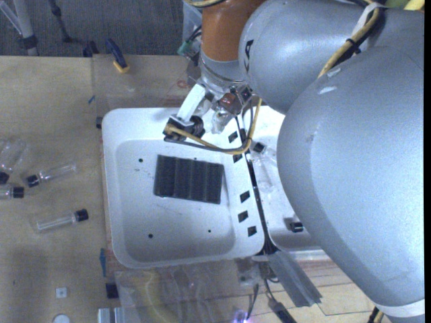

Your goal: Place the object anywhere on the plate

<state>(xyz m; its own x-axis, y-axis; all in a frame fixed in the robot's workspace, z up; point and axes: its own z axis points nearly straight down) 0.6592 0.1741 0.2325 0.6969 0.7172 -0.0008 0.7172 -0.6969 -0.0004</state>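
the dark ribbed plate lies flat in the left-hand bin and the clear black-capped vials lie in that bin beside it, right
Not quite. The camera view shows the dark ribbed plate flat in the left-hand bin, but the clear black-capped vials lie outside it, on the wooden bench to its left.

The grey arm (350, 147) reaches in from the right, its bulky links covering much of that side of the view. Its orange band (225, 19) sits near the top, and below it the wrist points the gripper (222, 116) downward.
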